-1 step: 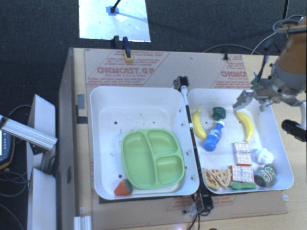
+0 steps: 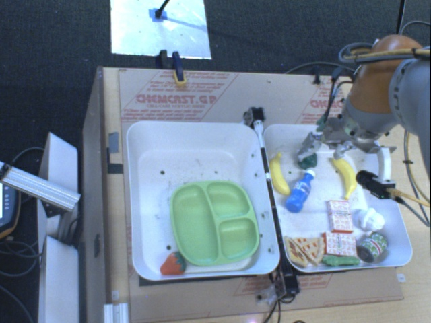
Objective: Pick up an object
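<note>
In the camera view, two shallow white bins sit side by side on a bench whose board carries red lettering. The left bin (image 2: 145,180) holds a green divided tray (image 2: 214,222), lying flat toward its lower right part, and a small red strawberry-like toy (image 2: 173,264) rests in the lower left corner, just beside the tray's lower edge. The right bin (image 2: 399,229) holds most of the objects. A yellow banana (image 2: 279,174) lies near its left wall, and a blue bottle (image 2: 300,191) with a white cap lies tilted just beside it, to the right. A second banana (image 2: 345,175) lies further right, near the arm. Below these, two red-and-white packets (image 2: 339,229) sit one above the other, a waffle-patterned piece (image 2: 304,249) lies along the bottom edge, and a green pod (image 2: 340,261) rests just under the lower packet. A white crumpled item (image 2: 369,219) and a round can (image 2: 372,246) sit toward the lower right corner. The grey arm with its orange band reaches in from the right, and the gripper (image 2: 323,143) hangs low over the upper part of the right bin. A small dark green object (image 2: 308,158) sits right at its left fingertip; whether the tool is released or clenched on it cannot be told from this angle.
</note>
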### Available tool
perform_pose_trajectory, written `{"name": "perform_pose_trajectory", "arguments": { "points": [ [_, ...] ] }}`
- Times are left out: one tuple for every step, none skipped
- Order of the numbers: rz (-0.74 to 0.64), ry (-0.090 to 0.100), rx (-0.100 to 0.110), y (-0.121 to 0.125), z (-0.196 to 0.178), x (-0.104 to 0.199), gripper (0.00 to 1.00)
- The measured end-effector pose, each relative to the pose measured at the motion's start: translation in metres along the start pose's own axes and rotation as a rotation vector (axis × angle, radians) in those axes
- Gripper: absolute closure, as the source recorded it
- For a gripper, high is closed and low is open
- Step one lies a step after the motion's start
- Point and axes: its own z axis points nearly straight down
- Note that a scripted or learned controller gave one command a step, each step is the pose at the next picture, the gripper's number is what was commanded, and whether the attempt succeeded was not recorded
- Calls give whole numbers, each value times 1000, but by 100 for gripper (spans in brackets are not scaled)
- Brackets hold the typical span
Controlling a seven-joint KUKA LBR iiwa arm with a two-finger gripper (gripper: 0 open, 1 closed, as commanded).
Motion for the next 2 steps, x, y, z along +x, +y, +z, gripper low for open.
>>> {"name": "perform_pose_trajectory", "arguments": {
  "points": [
    [0,0,-2,31,68,10,0],
    [-3,-1,-6,33,56,10,100]
  ]
}}
